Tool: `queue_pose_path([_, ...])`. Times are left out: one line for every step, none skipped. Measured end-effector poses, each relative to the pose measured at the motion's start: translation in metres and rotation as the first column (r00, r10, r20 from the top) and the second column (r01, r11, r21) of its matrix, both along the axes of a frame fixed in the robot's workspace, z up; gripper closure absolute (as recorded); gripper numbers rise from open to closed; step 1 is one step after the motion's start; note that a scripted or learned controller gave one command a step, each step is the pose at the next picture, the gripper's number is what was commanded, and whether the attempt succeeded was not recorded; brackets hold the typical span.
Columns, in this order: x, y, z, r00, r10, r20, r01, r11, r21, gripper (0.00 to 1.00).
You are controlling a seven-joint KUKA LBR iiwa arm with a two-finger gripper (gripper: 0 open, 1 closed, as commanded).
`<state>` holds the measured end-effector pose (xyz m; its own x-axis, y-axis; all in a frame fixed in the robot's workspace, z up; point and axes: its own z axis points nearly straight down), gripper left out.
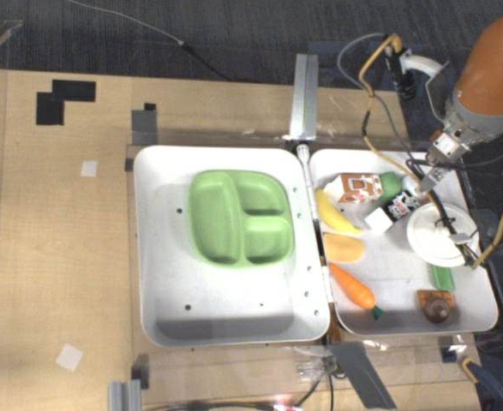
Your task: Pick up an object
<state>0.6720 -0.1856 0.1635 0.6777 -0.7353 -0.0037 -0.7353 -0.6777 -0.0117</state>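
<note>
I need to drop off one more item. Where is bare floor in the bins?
Left bin: bare strips around the green divided tray, widest along the near edge. Right bin: crowded at the back; a bare patch between carrot and brown bottle.
</note>
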Motion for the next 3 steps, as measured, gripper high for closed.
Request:
queue_pose_path([-0.001,0.001,0.098,0.991,0.132,0.005,-0.132,0.991,-0.012,1.0])
queue_pose_path([-0.006,0.005,0.014,0.922,0.387,-0.003,-0.387,0.922,-0.002,1.0])
queue_pose_path([-0.001,0.04,0.08,0.893,0.45,0.001,-0.45,0.893,-0.012,1.0])
